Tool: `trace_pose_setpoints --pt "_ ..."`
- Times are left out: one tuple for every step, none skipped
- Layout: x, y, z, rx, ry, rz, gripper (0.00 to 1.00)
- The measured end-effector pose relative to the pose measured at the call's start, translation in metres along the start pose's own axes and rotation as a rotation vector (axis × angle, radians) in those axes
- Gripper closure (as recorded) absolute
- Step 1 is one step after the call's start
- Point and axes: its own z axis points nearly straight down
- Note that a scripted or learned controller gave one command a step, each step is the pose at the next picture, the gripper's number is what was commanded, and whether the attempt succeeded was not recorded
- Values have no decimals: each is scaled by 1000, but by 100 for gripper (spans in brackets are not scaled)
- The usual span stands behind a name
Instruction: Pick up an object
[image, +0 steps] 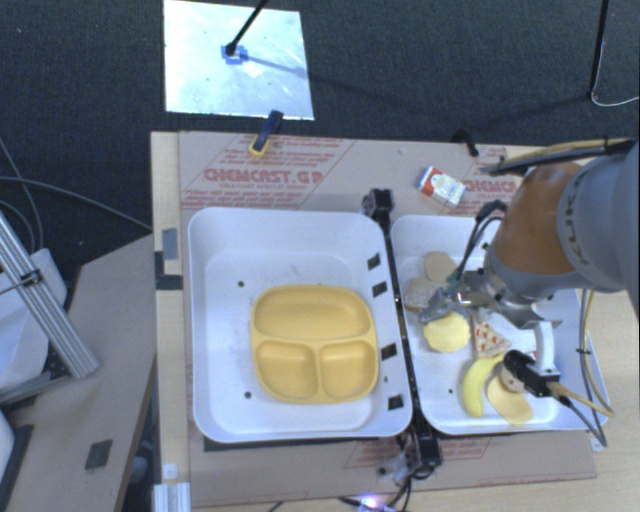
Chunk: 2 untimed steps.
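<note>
So the left white bin (215, 300) just has the yellow three-compartment plastic tray (314, 342) sitting in the middle. All the grabbable stuff is in the right white bin (572, 420): a pale yellow lemon-shaped toy (447, 333), with a pizza-slice toy (488, 339) at its 3 o'clock and a yellow toy banana (477, 386) at its 5 o'clock. The gripper (447, 298) sits low at the lemon's 12 o'clock, right up against it. Honestly I'd centre it over the lemon and drop straight down, clear of the pizza. Can't tell its state, or whether it's got anything.
</note>
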Motion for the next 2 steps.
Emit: trace_pose_setpoints --pt "-15 67 11 -2 0 -4 0" --pt "-14 65 0 1 2 -3 100"
